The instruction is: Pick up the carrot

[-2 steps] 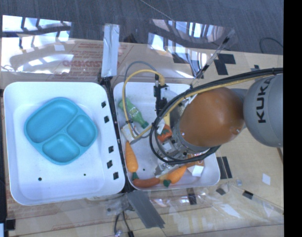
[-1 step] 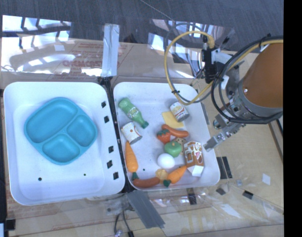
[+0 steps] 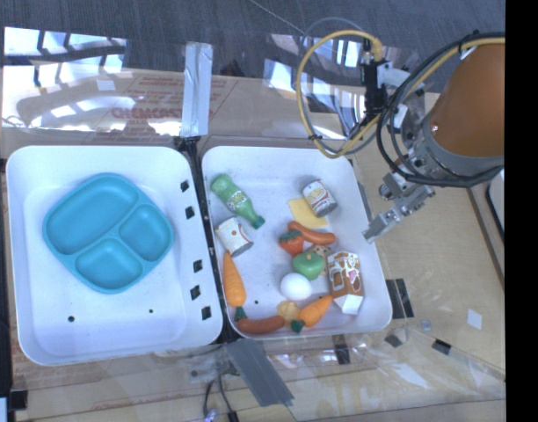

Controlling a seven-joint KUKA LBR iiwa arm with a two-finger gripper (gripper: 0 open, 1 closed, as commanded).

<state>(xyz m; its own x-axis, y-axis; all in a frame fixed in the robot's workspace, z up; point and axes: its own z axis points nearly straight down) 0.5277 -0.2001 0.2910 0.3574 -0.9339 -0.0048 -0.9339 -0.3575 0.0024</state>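
Two carrots lie in the right bin point(image 3: 278, 161). One carrot point(image 3: 233, 280) is orange and lies lengthwise along the bin's left wall. The other carrot point(image 3: 315, 309) has a green top and rests near the front wall, between a white egg point(image 3: 295, 286) and a white cube point(image 3: 350, 303). My gripper point(image 3: 396, 211) hangs outside the bin, just past its right wall and above the bench, well apart from both carrots. Nothing shows in it.
The right bin also holds a green bottle point(image 3: 236, 200), a can point(image 3: 319, 198), a yellow slice point(image 3: 302, 211), a small cup point(image 3: 234, 236), sausages point(image 3: 311, 234), a green pepper point(image 3: 310, 264) and a carton point(image 3: 344, 273). A blue divided plate point(image 3: 108, 231) sits in the left bin point(image 3: 40, 323). Cables point(image 3: 339, 86) loop behind the right bin.
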